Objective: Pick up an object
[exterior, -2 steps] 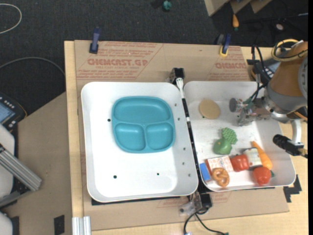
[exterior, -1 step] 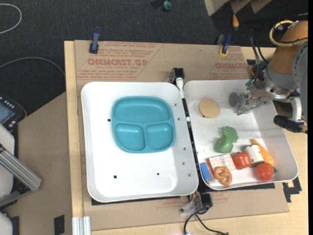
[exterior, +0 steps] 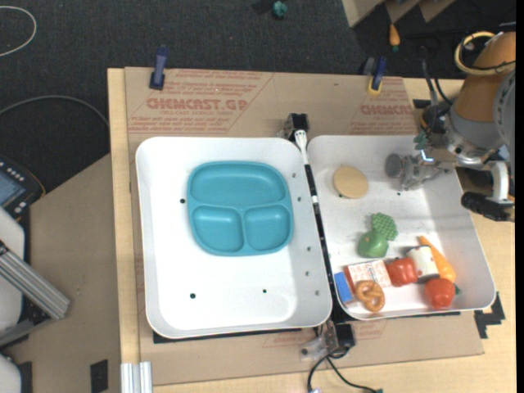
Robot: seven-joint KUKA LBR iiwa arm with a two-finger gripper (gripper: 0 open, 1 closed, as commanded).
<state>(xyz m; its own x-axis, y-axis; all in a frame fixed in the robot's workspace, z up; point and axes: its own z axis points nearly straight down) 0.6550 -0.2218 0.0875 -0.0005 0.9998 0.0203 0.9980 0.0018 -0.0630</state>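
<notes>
My gripper (exterior: 409, 170) hangs over the far part of the right bin (exterior: 471, 244), to the right of a round tan cookie (exterior: 351, 182). Nothing shows between its fingers. Further toward the front lie a green broccoli piece (exterior: 377, 235), a red block (exterior: 400, 272), a white and orange piece (exterior: 430, 258), a red tomato (exterior: 440, 293) and a pretzel on a small box (exterior: 364, 287).
The left bin (exterior: 164, 219) holds a teal divided plate (exterior: 240, 207). Both bins rest on a cardboard sheet (exterior: 213, 101) held by blue clamps (exterior: 158, 66). The grey arm (exterior: 483, 97) comes in from the right edge.
</notes>
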